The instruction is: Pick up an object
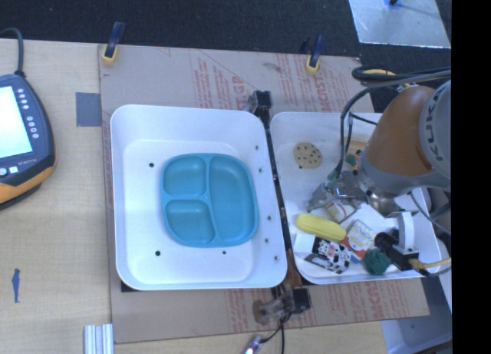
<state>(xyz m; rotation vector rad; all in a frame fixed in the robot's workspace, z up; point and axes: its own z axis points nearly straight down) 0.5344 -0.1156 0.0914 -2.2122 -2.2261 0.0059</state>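
**Arm low over the right bin's clutter, grip unclear**

From my remote seat I look down on a cardboard-covered bench with two shallow white bins side by side. The left bin (pixel 130 191) holds a blue divided plate (pixel 209 199) with three compartments, lying flat near its middle. The right bin (pixel 288 133) holds the loose objects I could pick from. A round tan cookie with dark chips (pixel 308 155) lies alone toward the bin's far end. Nearer the front, a yellow banana-shaped piece (pixel 321 227) lies along the bin floor, and just in front of it sit a small black and white printed card (pixel 328 253) and a dark green round object (pixel 376 262).

The grey arm, with its orange band (pixel 403 133), reaches in from the right and hangs over the right bin. Its gripper (pixel 335 195) sits low among the objects, just behind the banana-shaped piece, with metal parts showing beside it. I cannot tell how the gripper stands, nor whether anything is in it.

An orange and grey handheld controller (pixel 19 141) rests on the bench at far left.
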